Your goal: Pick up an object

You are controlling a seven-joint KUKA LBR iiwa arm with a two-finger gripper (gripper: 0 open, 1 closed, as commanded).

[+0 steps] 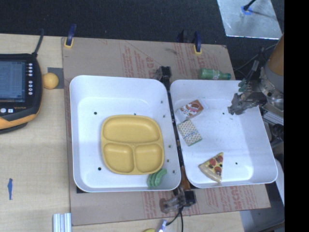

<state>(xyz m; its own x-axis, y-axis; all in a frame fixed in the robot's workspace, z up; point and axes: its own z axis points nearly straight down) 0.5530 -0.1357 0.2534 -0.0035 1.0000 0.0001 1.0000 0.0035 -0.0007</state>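
Light is bright and even, falling from above; the two white bins nearly wash out, their walls casting only soft grey shadows inside. The yellow tray shows a mild sheen. The floor beyond the desk is dark, apart from one glaring pale patch at top right. The whole picture is slightly soft and grainy, and the pincer looks blurred

Arm cut by right edge; pincer fingers too small to tell.
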